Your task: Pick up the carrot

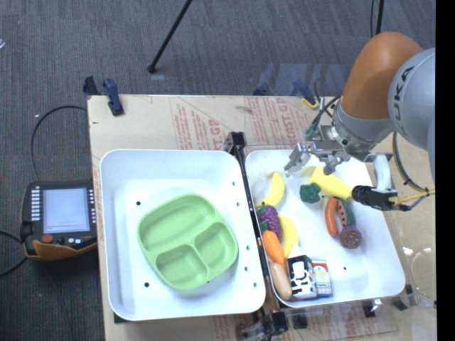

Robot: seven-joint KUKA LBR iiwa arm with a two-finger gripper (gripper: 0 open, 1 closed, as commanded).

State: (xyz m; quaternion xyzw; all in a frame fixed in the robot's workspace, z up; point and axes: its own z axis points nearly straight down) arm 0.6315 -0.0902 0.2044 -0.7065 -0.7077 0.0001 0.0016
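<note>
The orange carrot (273,248) lies in the right bin (377,275), close to its left wall, between a bunch of purple grapes (269,217) and a tan roll (281,282). My gripper (312,165) hangs over the far part of that bin, well behind and to the right of the carrot. Its two fingers (293,163) are spread open with nothing between them. A yellow corn cob (332,185) and a green broccoli (309,192) lie just in front of the gripper.
Around the carrot are a banana (275,188), a yellow piece (289,234), a black-and-white carton (301,277) and a small box (321,277). A sausage (332,216) and a dark red ball (350,238) lie further right. The left bin (117,190) holds a green divided plate (188,241).
</note>
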